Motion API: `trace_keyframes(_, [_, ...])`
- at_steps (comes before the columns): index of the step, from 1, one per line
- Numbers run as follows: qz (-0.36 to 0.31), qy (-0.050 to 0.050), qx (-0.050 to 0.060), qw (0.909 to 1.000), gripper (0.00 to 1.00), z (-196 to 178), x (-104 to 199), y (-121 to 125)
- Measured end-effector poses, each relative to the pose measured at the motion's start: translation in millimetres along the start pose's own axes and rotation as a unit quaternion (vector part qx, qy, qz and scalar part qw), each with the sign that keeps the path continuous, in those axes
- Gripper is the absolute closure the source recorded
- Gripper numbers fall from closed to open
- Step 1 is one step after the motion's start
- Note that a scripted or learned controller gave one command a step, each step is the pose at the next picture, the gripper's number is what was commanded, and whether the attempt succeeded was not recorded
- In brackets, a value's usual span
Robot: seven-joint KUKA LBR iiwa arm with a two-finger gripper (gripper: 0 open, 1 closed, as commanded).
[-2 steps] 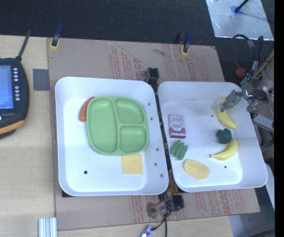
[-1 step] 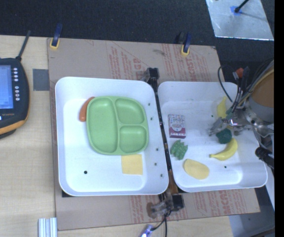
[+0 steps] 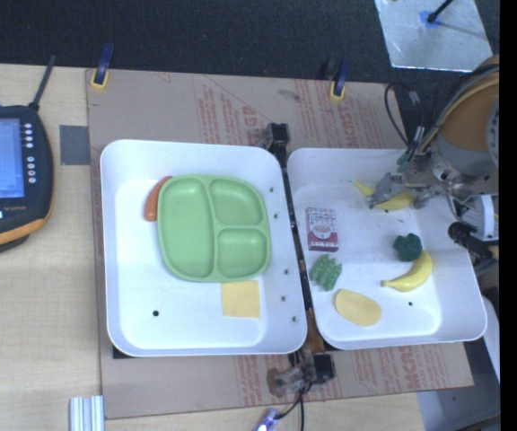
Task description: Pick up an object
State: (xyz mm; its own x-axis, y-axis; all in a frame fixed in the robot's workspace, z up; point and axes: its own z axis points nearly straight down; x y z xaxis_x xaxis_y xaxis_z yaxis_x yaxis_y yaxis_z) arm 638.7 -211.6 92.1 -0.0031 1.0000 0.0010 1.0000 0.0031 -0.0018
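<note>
My gripper (image 3: 404, 196) is low in the back of the right bin (image 3: 456, 326), open, with its fingers on either side of a small yellow banana-like piece (image 3: 386, 203) lying on the bin floor. The piece's thin end (image 3: 363, 188) sticks out to the left. Nothing is lifted. In the same bin lie a dark green broccoli (image 3: 407, 246), a yellow banana (image 3: 411, 275), a pale yellow oval piece (image 3: 357, 307), a light green leafy piece (image 3: 326, 272) and a small red-and-white packet (image 3: 321, 228).
The left bin (image 3: 124, 321) holds a green divided plate (image 3: 214, 227), an orange-red piece (image 3: 153, 198) tucked at the plate's left edge, and a yellow square slice (image 3: 240, 299). A tablet-like pendant (image 3: 3, 173) lies at the bench's left. Cables hang by the arm at the right.
</note>
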Motion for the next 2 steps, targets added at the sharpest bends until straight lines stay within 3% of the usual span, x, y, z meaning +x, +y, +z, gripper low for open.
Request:
trace_keyframes(1, [-0.001, 0.000, -0.001, 1.0000, 0.00, -91.7, 31.7, 18.4])
trace_keyframes(2, [-0.001, -0.001, 0.001, 1.0000, 0.00, -37.7, 50.2, 17.1])
